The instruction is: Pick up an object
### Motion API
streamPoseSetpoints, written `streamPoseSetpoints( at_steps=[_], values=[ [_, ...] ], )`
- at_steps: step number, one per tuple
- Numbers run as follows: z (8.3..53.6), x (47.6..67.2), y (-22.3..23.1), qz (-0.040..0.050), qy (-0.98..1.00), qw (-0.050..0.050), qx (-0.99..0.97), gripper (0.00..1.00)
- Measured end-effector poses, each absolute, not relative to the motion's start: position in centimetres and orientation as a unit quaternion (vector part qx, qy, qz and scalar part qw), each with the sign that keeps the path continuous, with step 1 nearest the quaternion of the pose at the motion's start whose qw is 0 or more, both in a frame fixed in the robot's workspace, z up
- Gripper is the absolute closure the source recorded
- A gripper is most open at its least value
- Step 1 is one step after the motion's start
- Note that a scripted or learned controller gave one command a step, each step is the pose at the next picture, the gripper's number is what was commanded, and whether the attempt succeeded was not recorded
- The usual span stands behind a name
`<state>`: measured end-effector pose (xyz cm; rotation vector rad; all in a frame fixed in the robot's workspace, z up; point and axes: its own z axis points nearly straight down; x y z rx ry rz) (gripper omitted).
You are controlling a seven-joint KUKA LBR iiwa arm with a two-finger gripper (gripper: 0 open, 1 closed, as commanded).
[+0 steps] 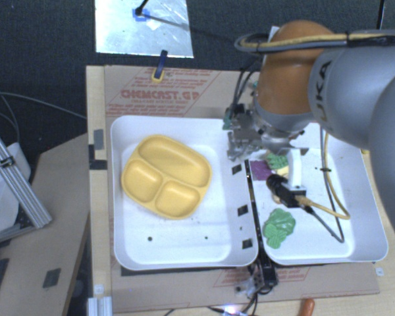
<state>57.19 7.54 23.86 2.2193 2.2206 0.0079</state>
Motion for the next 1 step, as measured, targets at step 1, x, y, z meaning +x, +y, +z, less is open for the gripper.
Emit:
streamPoseSetpoints(
  at_steps=[1],
  values=[
    [19.71, 54.61, 7.89, -0.0016, 0.707, -0.002, 0.707, 1.0]
  ],
)
